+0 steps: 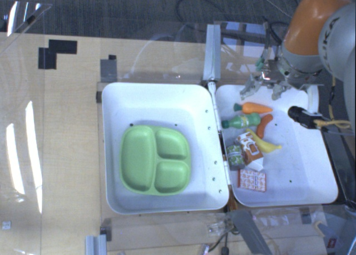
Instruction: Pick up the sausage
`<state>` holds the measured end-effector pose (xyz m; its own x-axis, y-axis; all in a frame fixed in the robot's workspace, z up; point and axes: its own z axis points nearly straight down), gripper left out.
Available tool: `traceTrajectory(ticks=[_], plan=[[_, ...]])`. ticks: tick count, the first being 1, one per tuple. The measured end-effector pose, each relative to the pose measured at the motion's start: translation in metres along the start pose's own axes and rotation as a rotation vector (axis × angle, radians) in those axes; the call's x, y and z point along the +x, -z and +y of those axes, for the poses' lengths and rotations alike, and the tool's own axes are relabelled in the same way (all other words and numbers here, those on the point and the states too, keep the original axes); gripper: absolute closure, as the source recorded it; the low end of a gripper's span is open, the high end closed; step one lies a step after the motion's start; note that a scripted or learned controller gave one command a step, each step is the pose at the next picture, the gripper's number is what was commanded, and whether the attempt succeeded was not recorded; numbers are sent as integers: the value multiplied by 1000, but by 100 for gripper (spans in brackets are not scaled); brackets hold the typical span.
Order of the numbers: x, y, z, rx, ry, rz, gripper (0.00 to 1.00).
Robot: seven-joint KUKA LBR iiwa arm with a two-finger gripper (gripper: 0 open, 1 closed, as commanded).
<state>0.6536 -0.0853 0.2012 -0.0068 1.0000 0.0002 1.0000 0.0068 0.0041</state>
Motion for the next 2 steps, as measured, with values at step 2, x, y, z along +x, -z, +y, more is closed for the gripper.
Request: traceTrajectory(ticks=[2], plan=[[-95,-113,-75,-5,-214,-1,0]])
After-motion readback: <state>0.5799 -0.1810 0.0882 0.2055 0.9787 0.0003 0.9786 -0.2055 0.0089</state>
